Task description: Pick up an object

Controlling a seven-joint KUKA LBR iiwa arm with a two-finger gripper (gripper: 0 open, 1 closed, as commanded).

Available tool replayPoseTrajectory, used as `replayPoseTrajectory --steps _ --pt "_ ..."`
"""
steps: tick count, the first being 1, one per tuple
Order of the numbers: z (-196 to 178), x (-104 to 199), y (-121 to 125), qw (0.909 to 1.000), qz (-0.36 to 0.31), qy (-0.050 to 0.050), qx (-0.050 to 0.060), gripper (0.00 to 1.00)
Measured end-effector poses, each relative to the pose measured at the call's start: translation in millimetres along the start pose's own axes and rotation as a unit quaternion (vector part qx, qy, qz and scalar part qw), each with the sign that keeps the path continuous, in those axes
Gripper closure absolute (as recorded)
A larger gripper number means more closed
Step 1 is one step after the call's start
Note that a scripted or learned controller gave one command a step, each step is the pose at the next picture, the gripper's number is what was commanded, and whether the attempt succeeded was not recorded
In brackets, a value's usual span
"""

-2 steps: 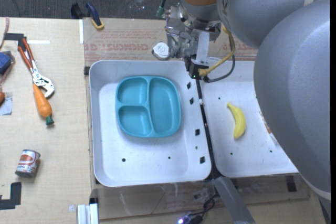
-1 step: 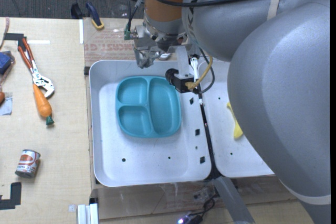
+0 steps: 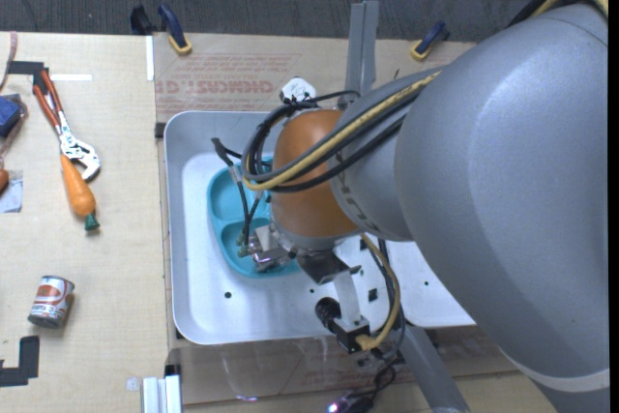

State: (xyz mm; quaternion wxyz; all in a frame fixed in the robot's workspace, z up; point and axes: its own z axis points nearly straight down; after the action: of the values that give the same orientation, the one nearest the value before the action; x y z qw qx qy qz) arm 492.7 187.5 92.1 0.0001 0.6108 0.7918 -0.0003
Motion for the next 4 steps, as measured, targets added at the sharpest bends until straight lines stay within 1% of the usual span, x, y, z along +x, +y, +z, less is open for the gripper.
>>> replayPoseTrajectory --steps 1,2,3,4 --pt "-99 -114 21 0.9752 0.221 -0.001 0.0 1.0" --pt "-105 -8 31 0.9798 0.2 -0.001 0.001 1.0" --pt "-33 7 129 0.9673 0.254 -0.002 0.002 1.0" --pt "-155 -49 159 0.9532 0.302 -0.001 0.0 1.0"
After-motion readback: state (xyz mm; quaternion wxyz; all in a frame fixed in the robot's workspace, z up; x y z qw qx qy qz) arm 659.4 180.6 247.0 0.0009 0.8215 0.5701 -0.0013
